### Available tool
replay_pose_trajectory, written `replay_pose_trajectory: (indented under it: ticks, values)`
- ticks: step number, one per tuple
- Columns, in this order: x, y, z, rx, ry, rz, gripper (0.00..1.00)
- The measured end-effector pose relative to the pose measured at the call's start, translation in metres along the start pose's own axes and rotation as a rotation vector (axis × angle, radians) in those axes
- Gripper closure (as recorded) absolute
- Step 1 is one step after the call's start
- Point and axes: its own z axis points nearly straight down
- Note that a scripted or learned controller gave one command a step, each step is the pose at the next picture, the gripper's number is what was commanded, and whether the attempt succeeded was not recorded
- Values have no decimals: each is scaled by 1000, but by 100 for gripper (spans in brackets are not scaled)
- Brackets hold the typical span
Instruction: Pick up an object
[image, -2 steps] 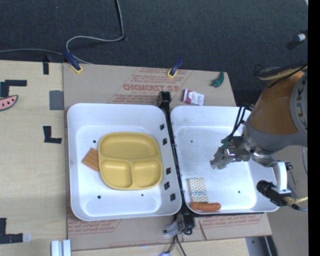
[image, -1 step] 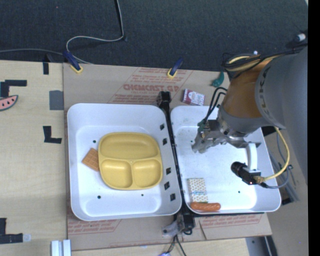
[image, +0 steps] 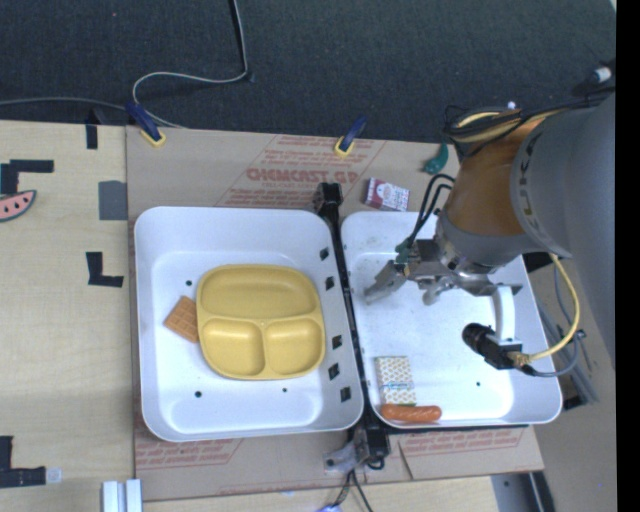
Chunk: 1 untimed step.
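Camera view: gripper (image: 392, 282) up-left of hot dog (image: 411, 412), apart.

Two white bins sit side by side: the left bin (image: 160, 300) holds a mustard-yellow compartment plate (image: 262, 320) and a tan, grid-textured cracker (image: 182, 319); the right bin (image: 450, 390), speckled with small dark marks, holds a pale packet (image: 395, 378) with a fine checked print and an orange-red sausage (image: 411, 412). The arm (image: 560, 180) is grey with an orange band (image: 480, 190). The table (image: 60, 330) is light wood, under brown cardboard (image: 280, 175) printed in red lettering.
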Motion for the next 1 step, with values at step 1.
replay_pose_trajectory:
  ticks: [1]
  values:
    - [-32,-67,2,1,-1,3,0]
